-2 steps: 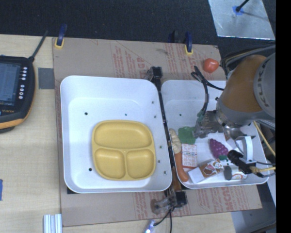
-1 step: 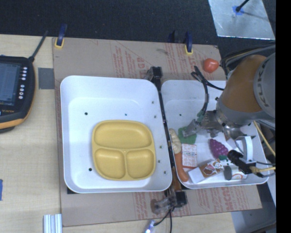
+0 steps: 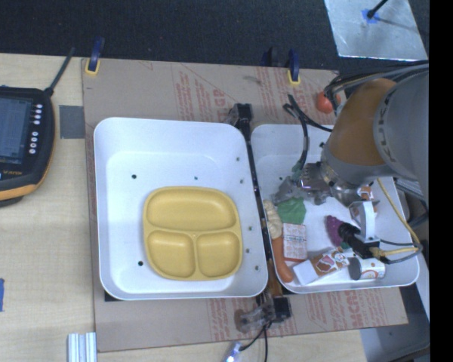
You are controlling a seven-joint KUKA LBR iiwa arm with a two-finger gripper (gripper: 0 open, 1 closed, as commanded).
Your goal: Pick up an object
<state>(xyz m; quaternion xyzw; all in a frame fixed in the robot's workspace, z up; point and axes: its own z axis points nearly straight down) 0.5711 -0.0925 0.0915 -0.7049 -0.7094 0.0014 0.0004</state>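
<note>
We see the tool [image 3: 306, 181] low in the right bin [image 3: 272, 145], its grip state impossible to tell; yellow tray [image 3: 192, 232] at nine o'clock.

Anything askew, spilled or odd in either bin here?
Nothing looks spilled or damaged. The yellow divided tray lies flat in the left bin. The right bin holds a loose jumble of small items beneath the gripper, as expected for picking.

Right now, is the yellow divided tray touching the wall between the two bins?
Apart. In the camera view a strip of bare white floor of the left bin shows between the yellow divided tray and that wall.
</note>
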